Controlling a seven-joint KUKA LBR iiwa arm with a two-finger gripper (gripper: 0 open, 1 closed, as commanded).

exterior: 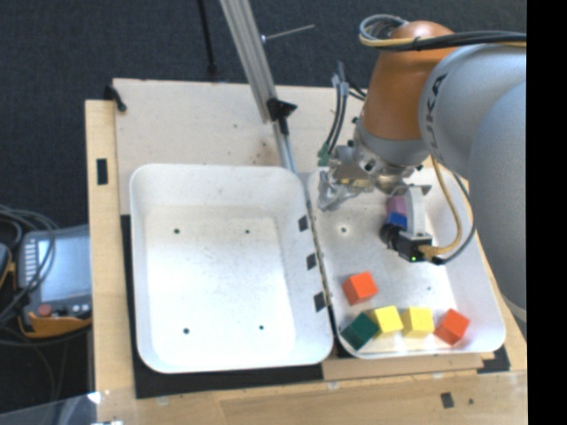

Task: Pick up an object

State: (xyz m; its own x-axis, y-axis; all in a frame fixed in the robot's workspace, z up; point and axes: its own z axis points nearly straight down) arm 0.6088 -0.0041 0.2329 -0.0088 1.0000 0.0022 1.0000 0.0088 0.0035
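Several small blocks lie along the front of the right bin point(469, 277). An orange block point(360, 287) sits alone; nearer the front edge are a green block point(360, 329), two yellow blocks point(387, 319) point(419, 320) and an orange-red block point(453, 325). My gripper point(330, 193) hangs over the bin's back left corner, near the divider between the bins and well behind the orange block. Nothing shows in it. A small purple and blue piece point(397, 211) lies just right of it, partly hidden by a black unit.
The left bin point(221, 264) stands beside the right one. A slanted metal pole point(252, 56) rises behind the bins and ends near the gripper. My large grey arm covers the right bin's back right. A black unit point(406, 240) with cables hangs there.
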